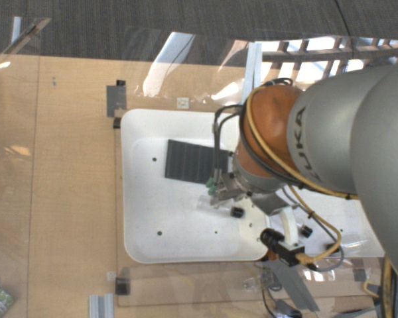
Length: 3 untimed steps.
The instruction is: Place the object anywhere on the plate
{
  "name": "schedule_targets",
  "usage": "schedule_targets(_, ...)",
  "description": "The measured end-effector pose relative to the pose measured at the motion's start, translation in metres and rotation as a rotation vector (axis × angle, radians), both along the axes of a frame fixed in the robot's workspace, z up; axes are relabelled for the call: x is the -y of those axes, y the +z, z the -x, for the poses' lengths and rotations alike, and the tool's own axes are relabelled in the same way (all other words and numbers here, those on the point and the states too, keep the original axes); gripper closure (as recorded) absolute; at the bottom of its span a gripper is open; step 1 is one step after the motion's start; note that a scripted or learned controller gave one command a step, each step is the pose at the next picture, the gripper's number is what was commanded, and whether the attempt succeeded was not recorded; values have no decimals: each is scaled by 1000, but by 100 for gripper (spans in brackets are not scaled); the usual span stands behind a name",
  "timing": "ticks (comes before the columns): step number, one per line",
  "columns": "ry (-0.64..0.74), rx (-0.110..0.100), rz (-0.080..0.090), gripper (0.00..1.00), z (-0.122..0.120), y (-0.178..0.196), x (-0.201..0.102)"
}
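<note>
1. The gripper (219,192) hangs low over the left bin, just beyond the right end of a dark plate; its fingers are hidden under the wrist hardware, so I cannot tell how far apart they stand or whether anything sits between them.
2. Above it the wrist flares into the orange band (268,134), rounded and glossy, wrapped by a yellow cable and thin black hoses (they loop down toward the bin's near right corner).
3. The grey arm (358,134) is a broad, smooth cylinder with dark lettering on it. It comes in from the right and covers most of the right bin.
4. The left bin (146,234) is a shallow white tray with rounded corners, a raised rim and a few small dark dots on its floor.
5. In it lies the plate (189,162), a flat, dark grey rectangle with fine ribbing, slightly tilted, in the far half of the bin; its right end runs under the wrist.
6. The object to be placed cannot be picked out; the wrist covers the area near the plate's right end.
7. The bench (53,177) is pale wood under clear, reflective sheeting, with small metal brackets at the bin's corners.
</note>
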<state>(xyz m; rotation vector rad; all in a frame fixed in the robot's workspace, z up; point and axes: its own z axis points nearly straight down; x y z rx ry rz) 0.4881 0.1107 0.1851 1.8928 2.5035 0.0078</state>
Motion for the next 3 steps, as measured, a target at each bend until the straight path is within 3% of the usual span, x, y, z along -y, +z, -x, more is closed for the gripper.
schedule_targets(1, -181, -2, -1, 100, 1, 14, -73)
schedule_targets(2, -175, 1, -2, 100, -1, 24, -74)
schedule_targets(3, -175, 1, -2, 0, -1, 24, -74)
